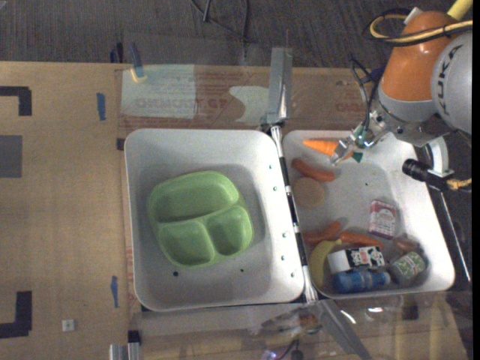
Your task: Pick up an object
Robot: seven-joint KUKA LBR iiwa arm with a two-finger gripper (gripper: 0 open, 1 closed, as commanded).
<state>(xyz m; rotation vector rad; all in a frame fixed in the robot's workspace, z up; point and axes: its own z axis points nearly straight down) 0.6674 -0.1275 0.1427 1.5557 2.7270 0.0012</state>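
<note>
Carrot (321,146) at bin's (442,255) far edge, tool (349,149) touching.

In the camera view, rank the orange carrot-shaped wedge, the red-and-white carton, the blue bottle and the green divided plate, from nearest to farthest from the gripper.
1. Orange carrot-shaped wedge, beside the gripper at the right bin's top.
2. Red-and-white carton, mid right bin.
3. Blue bottle, right bin's bottom edge.
4. Green divided plate, in the left bin.

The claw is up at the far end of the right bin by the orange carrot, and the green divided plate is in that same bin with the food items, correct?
Not quite. The camera view shows the green divided plate alone in the left bin, not with the food. The rest holds: the claw is at the far end of the right bin, by the orange carrot.
</note>
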